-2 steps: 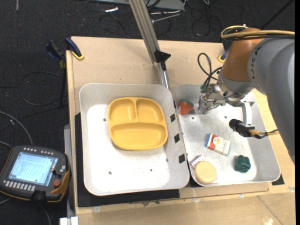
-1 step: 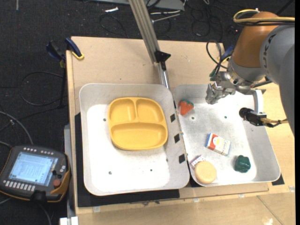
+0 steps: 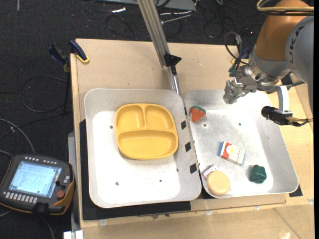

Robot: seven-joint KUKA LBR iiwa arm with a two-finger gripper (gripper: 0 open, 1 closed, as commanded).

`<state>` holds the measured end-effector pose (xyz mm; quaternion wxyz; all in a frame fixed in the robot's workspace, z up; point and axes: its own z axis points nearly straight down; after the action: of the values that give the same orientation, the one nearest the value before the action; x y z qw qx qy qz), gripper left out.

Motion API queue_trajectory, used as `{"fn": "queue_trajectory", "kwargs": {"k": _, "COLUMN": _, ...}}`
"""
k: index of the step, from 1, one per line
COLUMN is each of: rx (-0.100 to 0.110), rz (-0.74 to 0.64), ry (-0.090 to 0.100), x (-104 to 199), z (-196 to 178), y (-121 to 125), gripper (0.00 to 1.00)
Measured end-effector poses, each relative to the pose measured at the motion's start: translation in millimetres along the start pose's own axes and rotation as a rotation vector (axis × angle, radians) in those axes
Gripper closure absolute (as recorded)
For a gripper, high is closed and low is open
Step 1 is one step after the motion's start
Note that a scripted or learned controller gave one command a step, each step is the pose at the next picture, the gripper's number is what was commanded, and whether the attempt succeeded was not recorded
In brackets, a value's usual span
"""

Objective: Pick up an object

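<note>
Fingers of gripper point(image 3: 231, 94): spread not discernible, nothing seen between them. Strawberry point(image 3: 198, 113) lies nearest, just down-left of the tips. Small box point(image 3: 232, 153) sits farther below; green piece point(image 3: 257, 174) and round biscuit point(image 3: 218, 182) farthest.

A single fixed camera is mounted above the bench point(image 3: 124, 54) and looks down at a slant, so the near edge of the bench appears at the bottom of the frame and the far edge at the top. The view stands well back: it takes in both white bins whole, the left bin point(image 3: 99, 133) and the right bin point(image 3: 269, 133), with dark floor point(image 3: 35, 14) and cables visible beyond the far and left edges of the bench. The arm point(image 3: 281, 34) enters from the right side at the far right corner. A pendant point(image 3: 35, 180) lies off the bench at the near left corner of the frame.
</note>
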<state>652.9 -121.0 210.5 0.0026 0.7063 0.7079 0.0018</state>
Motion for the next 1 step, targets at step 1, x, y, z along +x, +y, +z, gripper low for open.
{"fn": "queue_trajectory", "kwargs": {"k": 1, "rx": -0.001, "rz": -0.002, "ry": 0.0, "x": 6.5, "z": -57.5, "y": 9.7, "gripper": 1.0}}
